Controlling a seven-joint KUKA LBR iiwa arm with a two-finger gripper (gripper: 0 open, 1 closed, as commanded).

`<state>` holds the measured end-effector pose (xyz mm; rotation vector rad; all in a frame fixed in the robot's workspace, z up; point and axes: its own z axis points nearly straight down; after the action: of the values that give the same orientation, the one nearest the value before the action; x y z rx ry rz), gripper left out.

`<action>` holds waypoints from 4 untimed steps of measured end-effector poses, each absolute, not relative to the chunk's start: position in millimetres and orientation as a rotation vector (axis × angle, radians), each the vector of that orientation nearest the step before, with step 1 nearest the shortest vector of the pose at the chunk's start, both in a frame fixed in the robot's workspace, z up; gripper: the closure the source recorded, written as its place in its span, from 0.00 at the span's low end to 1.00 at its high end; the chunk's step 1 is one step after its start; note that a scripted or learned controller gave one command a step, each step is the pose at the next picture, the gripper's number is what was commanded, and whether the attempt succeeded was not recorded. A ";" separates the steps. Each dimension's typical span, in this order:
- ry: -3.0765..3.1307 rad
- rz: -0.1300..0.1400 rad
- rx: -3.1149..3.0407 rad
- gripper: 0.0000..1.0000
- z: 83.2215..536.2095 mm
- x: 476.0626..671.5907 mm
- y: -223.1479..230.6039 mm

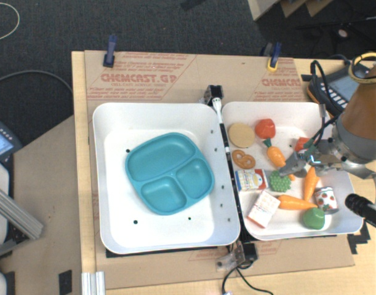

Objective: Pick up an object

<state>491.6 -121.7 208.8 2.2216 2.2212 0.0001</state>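
The right bin (280,108) holds several toy foods: a tan round bun (241,134), a red tomato (265,128), a pretzel (243,159), a short orange carrot (276,157), a green broccoli (280,181), a long carrot (296,202) lying flat, another carrot (309,183) standing along the bin, a small white carton (249,179), a white and red box (263,209) and a green fruit (313,219). My gripper (296,163) hangs low in this bin, just above and right of the broccoli and beside the short carrot. Nothing is visibly held in it.
The left bin (108,121) carries a teal divided plate (169,172). A red piece (301,144) is half hidden behind the gripper. A red-dotted white item (326,196) lies near the bin's right wall. Cables and a yellow ring (364,62) sit at the back right.
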 end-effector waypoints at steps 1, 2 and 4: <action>2.225 0.000 2.220 0.00 78.4 557.8 -123.4; 2.218 0.002 2.221 1.00 95.2 557.0 -125.1; 2.214 0.004 2.220 1.00 115.1 557.6 -125.2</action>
<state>557.6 -125.2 115.1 2.2202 2.2142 0.0043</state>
